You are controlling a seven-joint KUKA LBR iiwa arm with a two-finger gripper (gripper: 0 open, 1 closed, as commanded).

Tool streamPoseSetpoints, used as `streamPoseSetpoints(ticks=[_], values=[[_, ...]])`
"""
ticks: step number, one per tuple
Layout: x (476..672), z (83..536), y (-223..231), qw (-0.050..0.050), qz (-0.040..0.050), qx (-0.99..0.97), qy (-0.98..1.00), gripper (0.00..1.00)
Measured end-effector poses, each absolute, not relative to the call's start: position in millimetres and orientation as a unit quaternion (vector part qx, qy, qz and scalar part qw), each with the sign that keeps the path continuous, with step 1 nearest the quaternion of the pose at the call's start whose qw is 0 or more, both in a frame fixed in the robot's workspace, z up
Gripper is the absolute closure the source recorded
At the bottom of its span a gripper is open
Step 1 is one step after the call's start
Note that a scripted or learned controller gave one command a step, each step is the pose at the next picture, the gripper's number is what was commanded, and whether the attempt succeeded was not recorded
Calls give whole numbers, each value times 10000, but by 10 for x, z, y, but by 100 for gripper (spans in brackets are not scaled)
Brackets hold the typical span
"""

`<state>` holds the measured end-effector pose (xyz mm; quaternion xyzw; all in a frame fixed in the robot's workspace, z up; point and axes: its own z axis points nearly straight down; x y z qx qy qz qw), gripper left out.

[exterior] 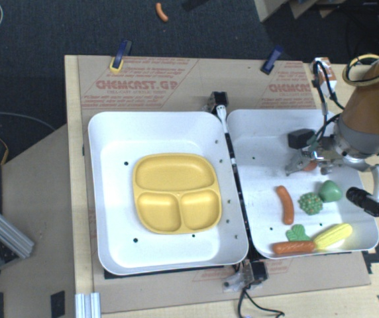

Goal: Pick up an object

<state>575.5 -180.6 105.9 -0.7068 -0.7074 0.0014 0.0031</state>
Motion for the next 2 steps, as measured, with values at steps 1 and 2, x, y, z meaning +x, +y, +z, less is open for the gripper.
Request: streamPoseSetpoints(ticks=[1,2], values=[[5749,831,-1797,22,10,-7069,-7073,0],[5760,956,-1805,-1,-1,-7073,-7069,100]])
